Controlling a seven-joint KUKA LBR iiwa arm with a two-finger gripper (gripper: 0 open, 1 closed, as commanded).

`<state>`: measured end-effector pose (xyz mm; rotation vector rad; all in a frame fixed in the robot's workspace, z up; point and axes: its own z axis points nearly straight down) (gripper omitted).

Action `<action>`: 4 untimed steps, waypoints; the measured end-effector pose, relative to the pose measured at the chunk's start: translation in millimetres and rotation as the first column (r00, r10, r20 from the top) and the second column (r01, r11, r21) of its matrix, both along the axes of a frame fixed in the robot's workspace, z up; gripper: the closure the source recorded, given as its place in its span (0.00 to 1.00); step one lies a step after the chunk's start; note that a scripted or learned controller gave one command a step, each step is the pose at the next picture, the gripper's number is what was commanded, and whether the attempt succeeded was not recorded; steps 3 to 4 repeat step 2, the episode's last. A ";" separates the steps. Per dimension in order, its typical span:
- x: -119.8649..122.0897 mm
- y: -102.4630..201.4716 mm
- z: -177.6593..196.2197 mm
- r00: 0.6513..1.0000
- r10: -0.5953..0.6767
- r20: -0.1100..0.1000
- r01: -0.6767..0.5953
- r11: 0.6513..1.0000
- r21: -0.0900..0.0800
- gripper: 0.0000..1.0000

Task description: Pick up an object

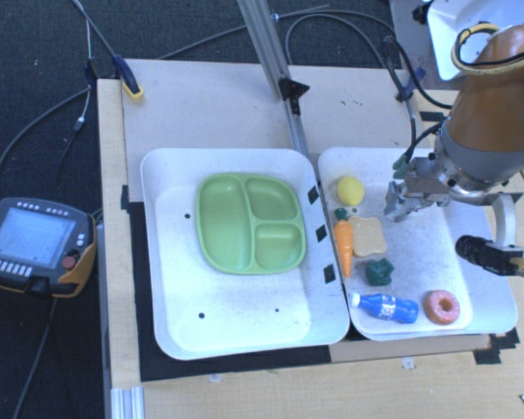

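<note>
The right bin [498, 308] keeps every candidate within reach — nearest the blue bottle [384, 307] and pink donut [442, 306], behind them the carrot [343, 246], bread [367, 236] and lemon [350, 190]. The gripper [405, 202] hovers just right of the bread — whether its fingers are parted I cannot tell

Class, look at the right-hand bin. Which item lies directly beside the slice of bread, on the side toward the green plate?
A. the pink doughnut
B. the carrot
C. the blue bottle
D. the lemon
B: the carrot lies lengthwise against the edge of the bread slice that faces the green plate.
</note>
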<state>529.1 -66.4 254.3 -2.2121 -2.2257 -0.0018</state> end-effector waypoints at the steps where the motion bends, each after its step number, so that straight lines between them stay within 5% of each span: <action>1: -10.2 62.2 -11.8 1.000 0.001 -0.002 -0.001 1.000 0.000 1.00; 2: -15.0 106.5 -20.7 1.000 0.000 -0.002 0.000 1.000 -0.001 1.00; 4: -15.0 106.5 -20.7 1.000 0.000 -0.002 0.000 1.000 -0.001 1.00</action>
